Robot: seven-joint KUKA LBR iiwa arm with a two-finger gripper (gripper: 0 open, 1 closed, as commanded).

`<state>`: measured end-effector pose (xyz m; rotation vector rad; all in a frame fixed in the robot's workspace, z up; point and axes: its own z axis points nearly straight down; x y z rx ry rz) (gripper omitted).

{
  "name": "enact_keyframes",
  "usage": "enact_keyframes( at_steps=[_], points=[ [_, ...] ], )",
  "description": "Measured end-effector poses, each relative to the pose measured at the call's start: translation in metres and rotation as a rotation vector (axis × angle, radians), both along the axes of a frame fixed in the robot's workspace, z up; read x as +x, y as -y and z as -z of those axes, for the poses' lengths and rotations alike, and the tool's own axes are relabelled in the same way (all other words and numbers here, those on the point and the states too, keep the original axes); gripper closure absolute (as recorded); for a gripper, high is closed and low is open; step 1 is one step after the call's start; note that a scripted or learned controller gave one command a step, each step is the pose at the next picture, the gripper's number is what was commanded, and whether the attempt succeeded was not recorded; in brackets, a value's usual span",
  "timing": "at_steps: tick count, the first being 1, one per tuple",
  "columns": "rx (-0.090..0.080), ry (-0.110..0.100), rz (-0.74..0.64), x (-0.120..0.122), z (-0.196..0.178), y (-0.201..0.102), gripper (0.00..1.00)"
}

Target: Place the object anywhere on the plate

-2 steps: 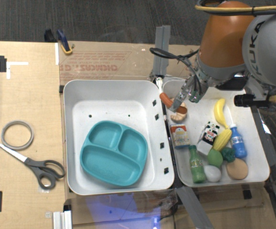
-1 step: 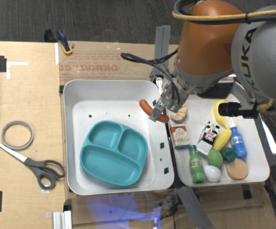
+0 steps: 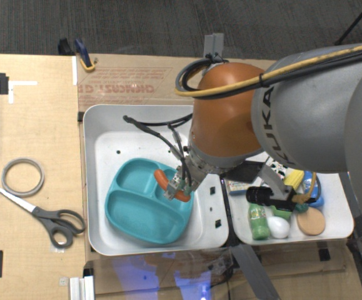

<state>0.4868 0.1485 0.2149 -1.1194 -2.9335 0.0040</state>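
Over the left bin [image 3: 96,167], I reach in from the right and my jaws hang above the right side of the teal plate [image 3: 140,214], clamped on the orange object [image 3: 161,179]: it sticks out orange on both sides of them, one end pointing up and left over the plate's upper compartment, the other showing low and right near the plate's rim. Whether that object touches the plate's surface I cannot tell, since my own wrist shades the spot. The plate lies in the middle of the left bin, split by a ridge into a smaller upper hollow and a larger lower one. In the right bin [image 3: 346,233], partly under my arm, lie a green bottle [image 3: 257,222], a white lump [image 3: 279,227] just beside it, a tan round disc [image 3: 311,222], and a yellow thing [image 3: 293,180] next to a blue one [image 3: 316,194]. On the bench to the left of the bins, well apart from me, rest a pair of grey-handled scissors [image 3: 50,219] and, near them, a roll of tape [image 3: 22,176]
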Motion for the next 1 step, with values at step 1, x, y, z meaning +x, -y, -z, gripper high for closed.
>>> enact_keyframes(
  at_steps=[1],
  points=[
    [0.000,0.001,0.001,0.0003,-0.0002,0.0004,0.00]
  ],
)
